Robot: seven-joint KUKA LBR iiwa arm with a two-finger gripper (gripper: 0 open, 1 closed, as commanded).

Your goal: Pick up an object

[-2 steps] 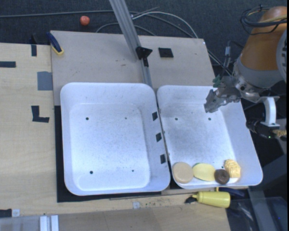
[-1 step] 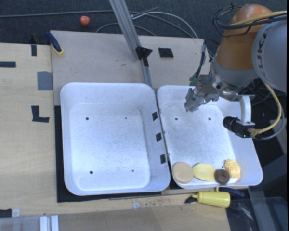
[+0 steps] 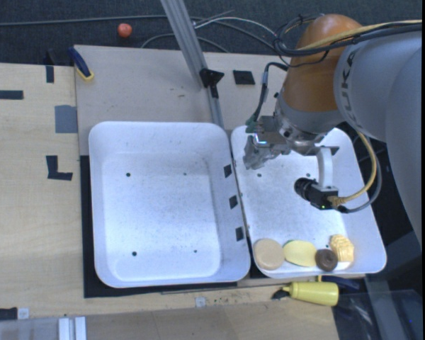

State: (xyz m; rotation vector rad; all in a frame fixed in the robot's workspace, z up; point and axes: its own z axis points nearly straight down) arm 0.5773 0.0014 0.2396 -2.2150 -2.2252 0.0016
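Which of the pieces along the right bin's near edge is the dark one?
The small brown disc, sitting between the pale yellow piece and the orange-yellow block; the tan round lies farthest left.

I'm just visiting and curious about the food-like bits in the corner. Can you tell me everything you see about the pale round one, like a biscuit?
The round biscuit is a flat tan disc, paler on top with a slightly darker rim, matte like foam or plastic. It lies flat in the near left corner of the right bin, against the bin's wall. Its right edge meets the yellow oval piece beside it. The gripper is well away from it, at the bin's far left corner.
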